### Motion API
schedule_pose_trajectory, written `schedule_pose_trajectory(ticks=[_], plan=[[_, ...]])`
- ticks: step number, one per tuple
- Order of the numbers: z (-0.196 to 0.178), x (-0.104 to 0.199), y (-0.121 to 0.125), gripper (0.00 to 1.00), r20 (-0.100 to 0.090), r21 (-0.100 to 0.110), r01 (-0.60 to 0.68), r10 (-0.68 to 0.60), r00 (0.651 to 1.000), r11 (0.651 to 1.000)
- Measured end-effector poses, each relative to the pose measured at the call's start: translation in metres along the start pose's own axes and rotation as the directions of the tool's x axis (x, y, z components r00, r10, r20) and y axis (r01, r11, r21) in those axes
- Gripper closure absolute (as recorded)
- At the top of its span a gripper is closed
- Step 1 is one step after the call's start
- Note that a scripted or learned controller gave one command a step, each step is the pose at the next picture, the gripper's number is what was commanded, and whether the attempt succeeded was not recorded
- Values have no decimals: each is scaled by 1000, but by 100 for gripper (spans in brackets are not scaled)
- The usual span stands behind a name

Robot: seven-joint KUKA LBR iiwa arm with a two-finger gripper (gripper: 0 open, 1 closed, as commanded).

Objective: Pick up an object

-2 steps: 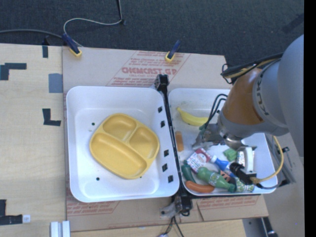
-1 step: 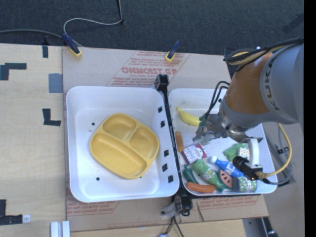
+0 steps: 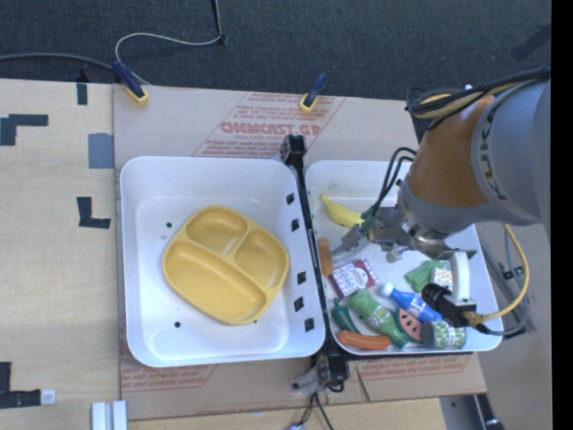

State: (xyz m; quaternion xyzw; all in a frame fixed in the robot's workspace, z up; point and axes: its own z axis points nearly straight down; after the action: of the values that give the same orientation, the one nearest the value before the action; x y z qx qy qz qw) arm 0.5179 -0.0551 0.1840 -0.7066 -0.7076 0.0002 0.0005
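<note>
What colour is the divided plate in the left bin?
Yellow; the divided plate shows plainly in the camera view.

**Right bin is a pile of toy food**

The right bin (image 3: pixel 333 176) holds a jumble of small stuff. A yellow banana (image 3: pixel 340 211) lies near the top left, an orange hot dog (image 3: pixel 325 258) runs along the left wall, and a pink-and-white packet (image 3: pixel 351 278) sits just beside it. Lower down, a green bottle (image 3: pixel 376 312), watermelon slice (image 3: pixel 414 308) and another sausage (image 3: pixel 363 339) are crowded together.
</note>
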Motion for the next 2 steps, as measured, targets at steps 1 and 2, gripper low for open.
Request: schedule_pose_trajectory(ticks=[1, 2], plan=[[98, -42, -10, 0, 0, -5, 0, 0, 1000, 1000], [99, -41, 74, 0, 2, -4, 0, 0, 1000, 1000]])
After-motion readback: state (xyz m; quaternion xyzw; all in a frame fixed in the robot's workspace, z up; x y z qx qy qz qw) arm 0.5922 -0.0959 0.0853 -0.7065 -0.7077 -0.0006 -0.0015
